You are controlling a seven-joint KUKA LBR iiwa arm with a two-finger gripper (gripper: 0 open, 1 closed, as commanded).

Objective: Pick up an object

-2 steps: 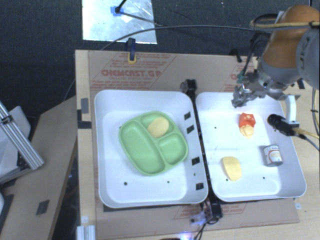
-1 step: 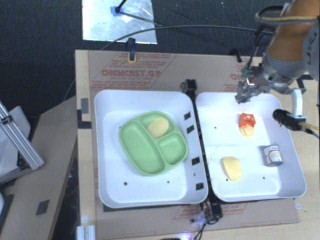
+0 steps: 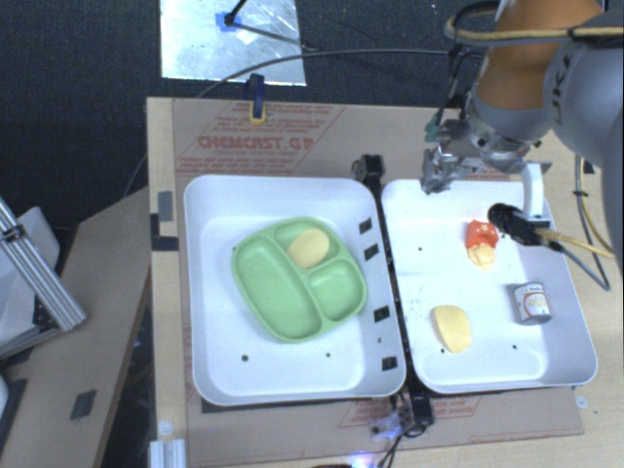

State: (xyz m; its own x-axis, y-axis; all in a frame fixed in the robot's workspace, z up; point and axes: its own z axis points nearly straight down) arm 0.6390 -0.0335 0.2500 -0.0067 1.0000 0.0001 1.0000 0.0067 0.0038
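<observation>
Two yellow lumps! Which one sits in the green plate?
The paler yellow lump in the left bin sits in the green plate, in its top compartment. The other yellow lump lies on the right bin's floor.

Green tray (image 3: 283, 300) seen in white left bin (image 3: 219, 261); yellow lump (image 3: 451, 328), orange-red toy (image 3: 481, 242), grey can (image 3: 531, 303) in white right bin (image 3: 429, 232).

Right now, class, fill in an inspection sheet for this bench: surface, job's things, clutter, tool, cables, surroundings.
Surface: two white bins, left bin and right bin, side by side on a board.
Job's things: yellow piece, small can, orange-yellow toy in the right bin.
Clutter: green divided tray in the left bin, pale yellow item in its top compartment.
Tool: tool above the right bin's far edge, grip unclear.
Cables: cable over the right rim.
Surroundings: dark floor, foil sheet.
</observation>
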